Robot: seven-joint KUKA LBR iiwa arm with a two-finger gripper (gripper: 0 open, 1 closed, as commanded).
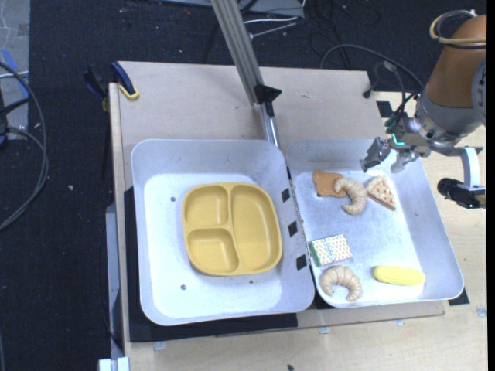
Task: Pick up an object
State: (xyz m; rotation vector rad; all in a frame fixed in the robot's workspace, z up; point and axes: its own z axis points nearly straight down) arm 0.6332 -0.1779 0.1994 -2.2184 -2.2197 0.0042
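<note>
Two-finger gripper (389, 154), fingers spread apart, nothing between them. Just below: triangular pizza-slice toy (381, 192), pale curled croissant (353, 195), brown bread piece (328, 184). Further below: yellow oblong block (398, 276), second croissant (342, 281), patterned card (330, 249). Far left: yellow compartment tray (231, 229).

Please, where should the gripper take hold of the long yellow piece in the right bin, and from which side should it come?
Probably from above, across the narrow middle of the yellow piece. It lies flat and long, left to right, with bare bin floor around it, so fingers could close on its long sides. The gripper is above the bin's far edge.
</note>
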